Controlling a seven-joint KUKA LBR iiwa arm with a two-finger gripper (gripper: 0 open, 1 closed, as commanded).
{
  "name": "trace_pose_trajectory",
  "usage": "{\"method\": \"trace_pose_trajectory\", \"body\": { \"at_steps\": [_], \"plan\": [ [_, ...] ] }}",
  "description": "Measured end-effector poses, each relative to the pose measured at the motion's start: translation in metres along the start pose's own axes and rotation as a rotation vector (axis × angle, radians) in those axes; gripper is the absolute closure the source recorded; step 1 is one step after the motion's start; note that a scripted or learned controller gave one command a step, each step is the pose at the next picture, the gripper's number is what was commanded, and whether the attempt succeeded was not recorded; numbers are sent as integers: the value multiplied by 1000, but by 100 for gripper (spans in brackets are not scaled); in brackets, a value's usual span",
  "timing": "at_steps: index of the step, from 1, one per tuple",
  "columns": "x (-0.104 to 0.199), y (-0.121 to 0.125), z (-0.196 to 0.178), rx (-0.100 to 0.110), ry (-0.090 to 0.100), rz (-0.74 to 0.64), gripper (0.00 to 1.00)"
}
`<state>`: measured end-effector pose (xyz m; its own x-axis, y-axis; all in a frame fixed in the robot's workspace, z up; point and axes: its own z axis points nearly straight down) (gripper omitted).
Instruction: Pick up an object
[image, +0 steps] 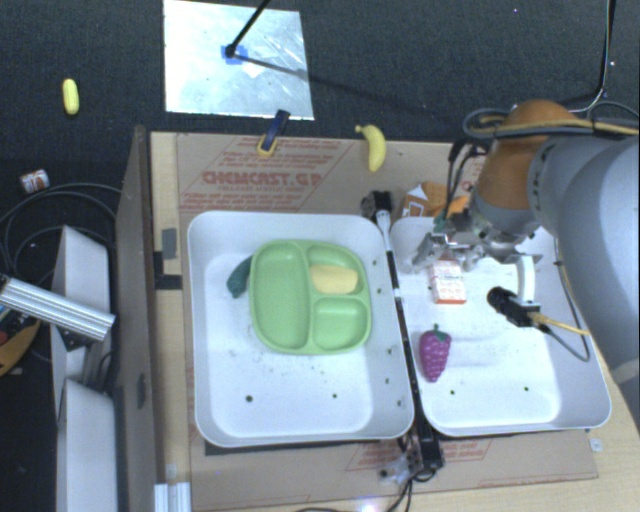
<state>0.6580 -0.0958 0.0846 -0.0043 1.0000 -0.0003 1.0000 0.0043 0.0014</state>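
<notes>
In the right bin (500, 385), close to its far left corner and just beside the wall shared with the left bin (290, 405), lies a small box (450, 288): flat, rectangular, white with red-orange print across its face, long side running from the far edge toward the near one. Gripper (452, 252) sits at the box's far end, low over the bin floor; contact with the box not resolvable, and whether the pincer is wide or narrow cannot be told from this angle. Nothing seen gripped. Also in the right bin: purple grape-cluster toy (434, 354) with a small green stem, near the left wall about midway along it, well apart from the box. Left bin: green divided plate (285, 295) at centre, a pale yellow item (335, 277) in its far right compartment; a dark green object (238, 277) touching the plate's left rim. Outside the bins, a yellow banana (374, 148) rests on the cardboard sheet (300, 170) beyond their far edges
</notes>
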Motion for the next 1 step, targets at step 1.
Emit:
{"method": "trace_pose_trajectory", "body": {
  "at_steps": [1],
  "plan": [
    [-12,12,-1,-4,0,2,0]
  ]
}}
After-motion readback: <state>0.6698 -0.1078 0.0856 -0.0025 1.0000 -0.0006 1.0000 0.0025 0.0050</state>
